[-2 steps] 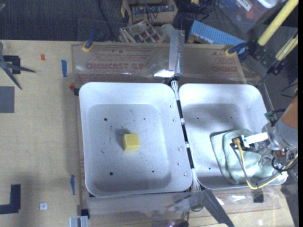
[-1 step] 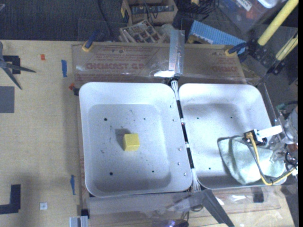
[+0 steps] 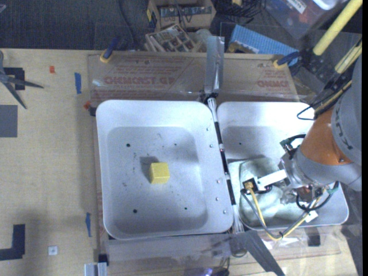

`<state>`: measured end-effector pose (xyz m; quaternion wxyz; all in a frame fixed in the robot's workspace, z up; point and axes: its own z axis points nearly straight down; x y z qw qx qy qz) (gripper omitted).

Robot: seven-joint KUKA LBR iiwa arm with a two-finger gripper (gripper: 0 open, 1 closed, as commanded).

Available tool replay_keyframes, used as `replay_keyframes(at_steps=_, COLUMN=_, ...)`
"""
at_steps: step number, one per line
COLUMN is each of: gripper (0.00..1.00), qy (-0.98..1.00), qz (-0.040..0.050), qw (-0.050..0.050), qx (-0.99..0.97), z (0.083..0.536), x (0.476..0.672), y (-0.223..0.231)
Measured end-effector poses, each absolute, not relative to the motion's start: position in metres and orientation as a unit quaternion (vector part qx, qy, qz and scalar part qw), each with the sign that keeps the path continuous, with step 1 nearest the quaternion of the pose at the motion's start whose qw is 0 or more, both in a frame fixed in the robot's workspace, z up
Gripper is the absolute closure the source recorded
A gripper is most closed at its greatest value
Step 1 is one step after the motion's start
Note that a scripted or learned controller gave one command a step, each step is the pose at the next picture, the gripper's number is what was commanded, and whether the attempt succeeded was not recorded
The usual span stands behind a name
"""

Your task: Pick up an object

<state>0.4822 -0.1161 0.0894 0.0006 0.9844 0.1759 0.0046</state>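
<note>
A small yellow cube [image 3: 160, 172] lies near the middle of the left bin [image 3: 115, 125], standing free on its floor. The arm's orange-banded wrist [image 3: 322, 148] hangs over the right bin [image 3: 253, 119]. Its gripper [image 3: 286, 195] points down into that bin's near half, well to the right of the cube and across the divider from it. The wrist body and cables cover the gripper's tip. A shiny, reflective patch [image 3: 259, 174] shows on the right bin's floor beside the gripper; I cannot make out what it is.
A yellow cable [image 3: 259, 209] loops from the wrist over the right bin's front. The raised divider [image 3: 221, 154] runs between the two bins. A clear panel and cardboard [image 3: 149, 76] stand behind the bins. Bare wooden bench [image 3: 46, 171] lies to the left.
</note>
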Motion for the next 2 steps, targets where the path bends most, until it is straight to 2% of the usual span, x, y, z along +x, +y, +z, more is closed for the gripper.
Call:
replay_keyframes(at_steps=1, gripper=1.00, qy=0.131, qz=-0.0011, qw=-0.001, qx=0.991, z=0.184, x=0.500, y=-0.077)
replay_keyframes(at_steps=2, gripper=1.00, qy=0.135, qz=0.0048, qw=0.000, qx=0.991, z=0.090, x=0.492, y=-0.102)
